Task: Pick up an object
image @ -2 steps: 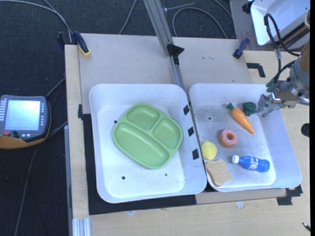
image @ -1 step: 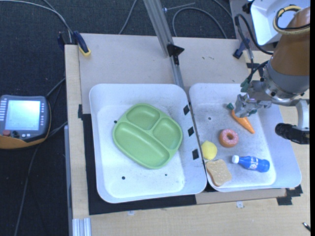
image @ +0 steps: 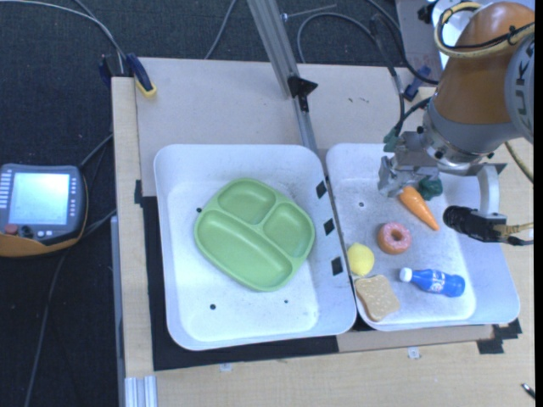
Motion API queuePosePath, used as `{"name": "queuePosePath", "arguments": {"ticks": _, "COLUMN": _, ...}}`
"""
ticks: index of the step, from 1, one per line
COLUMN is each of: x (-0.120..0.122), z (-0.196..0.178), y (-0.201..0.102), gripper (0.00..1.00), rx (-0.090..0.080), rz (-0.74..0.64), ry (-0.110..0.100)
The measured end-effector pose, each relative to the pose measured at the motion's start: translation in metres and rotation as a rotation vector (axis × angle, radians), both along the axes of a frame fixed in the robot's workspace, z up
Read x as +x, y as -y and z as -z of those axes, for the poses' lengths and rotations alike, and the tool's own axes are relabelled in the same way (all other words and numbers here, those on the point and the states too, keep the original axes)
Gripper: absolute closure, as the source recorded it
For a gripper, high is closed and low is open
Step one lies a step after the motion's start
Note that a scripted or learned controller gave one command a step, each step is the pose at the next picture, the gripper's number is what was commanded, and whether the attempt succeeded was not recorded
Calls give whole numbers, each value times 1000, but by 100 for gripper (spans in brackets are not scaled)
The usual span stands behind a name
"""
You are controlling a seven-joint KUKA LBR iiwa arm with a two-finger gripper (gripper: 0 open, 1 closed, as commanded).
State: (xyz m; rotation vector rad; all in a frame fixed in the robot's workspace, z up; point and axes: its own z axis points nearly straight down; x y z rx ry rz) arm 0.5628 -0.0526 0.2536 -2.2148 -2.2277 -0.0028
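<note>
Pink ring doughnut [image: 394, 238], yellow lemon [image: 361, 259] and blue bottle [image: 434, 281] lie near the orange carrot [image: 419, 208]; the gripper [image: 399, 179] hangs just beside it, finger state untellable.

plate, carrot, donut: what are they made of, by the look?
Plate: likely moulded plastic, matte light green, one even colour, rounded compartment ridges.
Carrot: probably toy plastic, smooth, uniform orange.
Donut: toy too, plastic or rubber, pink top on a tan ring; too small to tell which.

The tan bench [image: 221, 100] bears two white bins [image: 246, 329] side by side, seemingly on black matting [image: 157, 346].
</note>
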Motion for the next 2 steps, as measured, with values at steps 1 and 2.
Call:
{"name": "queuePosePath", "arguments": {"ticks": 1, "x": 2, "z": 16, "y": -53, "gripper": 100, "rx": 0, "rz": 1, "ry": -5}}
{"name": "queuePosePath", "arguments": {"ticks": 2, "x": 0, "z": 24, "y": -116, "gripper": 100, "rx": 1, "rz": -1, "ry": -5}}
